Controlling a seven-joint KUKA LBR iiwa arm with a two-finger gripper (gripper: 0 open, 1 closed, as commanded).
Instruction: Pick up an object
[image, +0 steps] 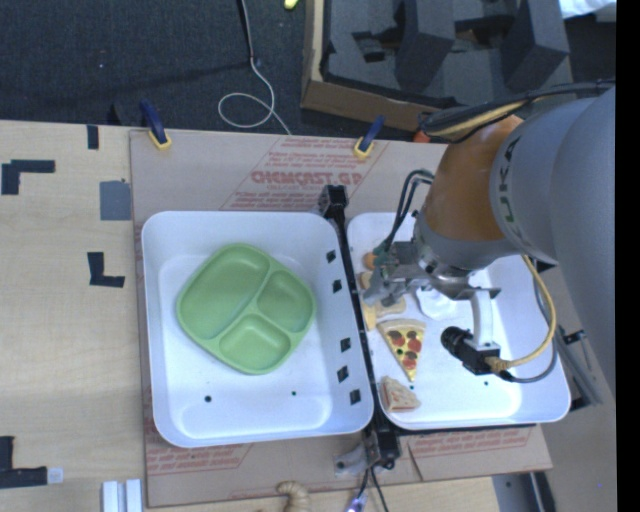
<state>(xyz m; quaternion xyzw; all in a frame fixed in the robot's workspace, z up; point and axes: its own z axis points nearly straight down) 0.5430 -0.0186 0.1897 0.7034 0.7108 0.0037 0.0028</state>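
A green divided plate (246, 308) lies in the left bin (170, 240). In the right bin (530, 400) a toy pizza slice (404, 345) lies near the left wall, with a small toast-like piece (399, 396) below it. My gripper (385, 282) is low over the bin's upper left part, just above the pizza slice. Small orange and tan bits (369, 262) show beside it. The wrist hides the fingertips.
A black divider (345, 300) runs between the two bins. The arm's grey body and orange band (470, 190) cover the upper right of the right bin. A black cable (480, 360) loops over that bin. Blue clamps (368, 135) hold the cardboard at the back.
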